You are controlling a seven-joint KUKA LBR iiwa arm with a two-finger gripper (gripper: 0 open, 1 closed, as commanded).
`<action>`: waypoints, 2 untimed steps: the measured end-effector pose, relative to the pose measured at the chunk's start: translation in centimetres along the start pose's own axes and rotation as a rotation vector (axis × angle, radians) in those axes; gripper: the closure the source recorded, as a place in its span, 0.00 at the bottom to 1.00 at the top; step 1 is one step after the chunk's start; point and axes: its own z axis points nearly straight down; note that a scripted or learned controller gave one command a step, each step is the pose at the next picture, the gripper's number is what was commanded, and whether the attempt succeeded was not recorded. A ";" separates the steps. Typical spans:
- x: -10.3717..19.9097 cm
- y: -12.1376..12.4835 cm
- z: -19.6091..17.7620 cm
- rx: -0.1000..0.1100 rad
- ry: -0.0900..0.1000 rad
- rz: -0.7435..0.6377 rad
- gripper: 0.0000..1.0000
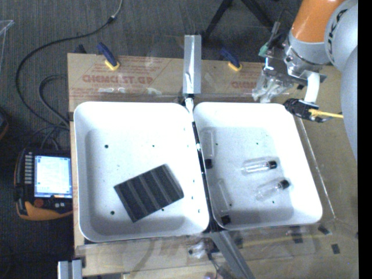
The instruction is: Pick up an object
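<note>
Clear vial (259, 166) lies mid right bin (302, 133), long axis running across toward the bin's right wall. My gripper (272, 87) hovers over that bin's far edge; vial sits toward the near side. Finger opening: can't tell.

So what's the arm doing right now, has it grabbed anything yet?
Gripper up over the right bin's far rim, nothing seen in it. Two clear vials lie loose in that bin. Black ribbed block in the left bin. Nothing blocking.
</note>
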 end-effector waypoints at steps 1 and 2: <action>0.0 0.0 -0.9 0.000 -0.003 -0.001 1.00; 9.9 -5.9 4.3 0.005 0.003 0.287 1.00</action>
